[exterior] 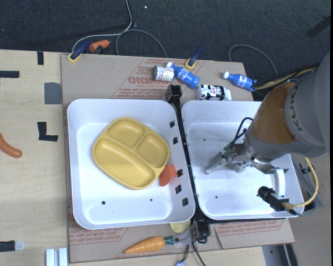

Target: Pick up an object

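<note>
Right now gripper [212, 165] sits low in right bin [211, 206], fingers slightly parted, gripping nothing; cardboard lettering unreadable.

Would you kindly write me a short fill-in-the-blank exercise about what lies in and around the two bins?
1. The yellow divided plate lies in the ____ bin of the two, as the camera sees them.
2. The small orange-red object in that bin touches the plate's ____ edge.
3. The gripper is over the floor of the ____ bin.
4. The carrot lies ____ the bins, on the cardboard.

Missing words: left; right; right; outside
</note>
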You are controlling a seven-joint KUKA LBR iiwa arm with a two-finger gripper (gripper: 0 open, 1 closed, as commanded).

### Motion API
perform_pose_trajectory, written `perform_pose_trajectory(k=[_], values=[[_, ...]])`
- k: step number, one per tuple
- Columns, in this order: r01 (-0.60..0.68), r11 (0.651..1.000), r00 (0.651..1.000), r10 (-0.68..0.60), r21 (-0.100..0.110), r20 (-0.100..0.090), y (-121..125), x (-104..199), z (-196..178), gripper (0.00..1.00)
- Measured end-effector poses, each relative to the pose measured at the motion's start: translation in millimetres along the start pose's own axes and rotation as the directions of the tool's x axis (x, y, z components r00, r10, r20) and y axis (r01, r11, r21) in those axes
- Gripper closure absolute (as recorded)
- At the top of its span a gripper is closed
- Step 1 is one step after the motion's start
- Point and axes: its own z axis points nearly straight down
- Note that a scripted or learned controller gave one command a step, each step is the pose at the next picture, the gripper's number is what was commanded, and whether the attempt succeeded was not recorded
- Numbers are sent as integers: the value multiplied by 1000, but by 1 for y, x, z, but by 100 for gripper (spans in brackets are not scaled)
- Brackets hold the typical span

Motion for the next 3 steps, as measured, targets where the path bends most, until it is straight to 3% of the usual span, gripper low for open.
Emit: perform_pose_trajectory(k=[1,2,3], values=[[-8,1000,1000,8,-17,9,41,-60,-89,0],[-2,1000,1000,2,-5,4,19,7,0,0],[-7,1000,1000,7,-15,8,64,-58,-80,0]])
